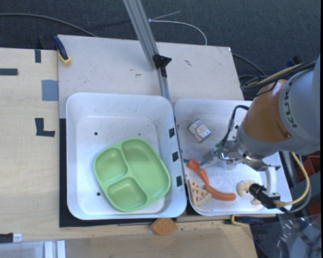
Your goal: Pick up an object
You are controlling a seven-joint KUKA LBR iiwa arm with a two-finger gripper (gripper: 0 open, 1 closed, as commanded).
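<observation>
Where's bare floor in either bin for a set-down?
Left bin: bare along the back, behind the green tray. Right bin: bare back-left corner beside the small box. Front is crowded: carrot, sausage, pizza slice.

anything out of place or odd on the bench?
One thing: a small tan waffle-like piece lies outside the bins, on the bench edge just below the left bin. The green divided plate sits askew in the left bin. The right bin holds its small items normally.
</observation>
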